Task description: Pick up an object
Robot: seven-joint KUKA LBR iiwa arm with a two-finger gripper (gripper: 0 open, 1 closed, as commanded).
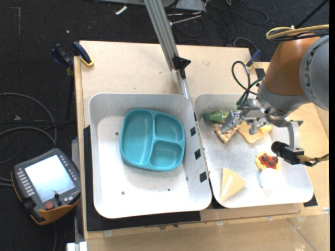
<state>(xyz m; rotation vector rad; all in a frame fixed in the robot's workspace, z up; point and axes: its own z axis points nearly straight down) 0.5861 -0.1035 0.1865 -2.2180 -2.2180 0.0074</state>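
Observation:
The right bin (293, 192) holds several toy foods. A green vegetable (213, 117) lies at its far left, with a tan bread-like piece (225, 136) just in front of it and a second tan piece (252, 135) to the right. My gripper (231, 123) hangs low over the first tan piece, right beside the green vegetable; whether it touches either is unclear. A yellow cheese wedge (233, 182) lies near the bin's front. A red and yellow item (268, 161) and a white round item (270, 180) sit at the front right.
The left bin (104, 192) holds a teal divided plate (153, 139). A metal pole (163, 27) slants down to the bins' shared far edge. The arm's black cables (242, 82) loop above the right bin. A teach pendant (44, 184) rests off the bench at the left.

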